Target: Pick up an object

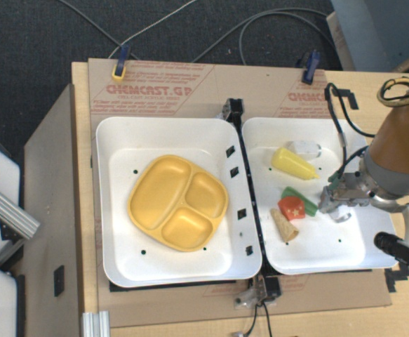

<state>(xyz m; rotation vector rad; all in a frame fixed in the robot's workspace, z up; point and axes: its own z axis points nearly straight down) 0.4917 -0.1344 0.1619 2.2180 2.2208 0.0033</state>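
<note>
In the right bin lie 3 small toy foods, a yellow wedge, a red-and-green strawberry and a tan cork-like piece, likely light, stiff and slick, best pinched across their narrow sides; the tool hovers just right of the strawberry, grip state unclear.

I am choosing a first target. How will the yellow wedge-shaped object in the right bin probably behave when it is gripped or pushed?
The yellow wedge looks like smooth moulded plastic, so probably stiff, light and somewhat slippery. It tapers toward one end, so a pinch there may squeeze it out. It lies flat on the right bin floor, so a push should slide it or turn it, not roll it.
</note>
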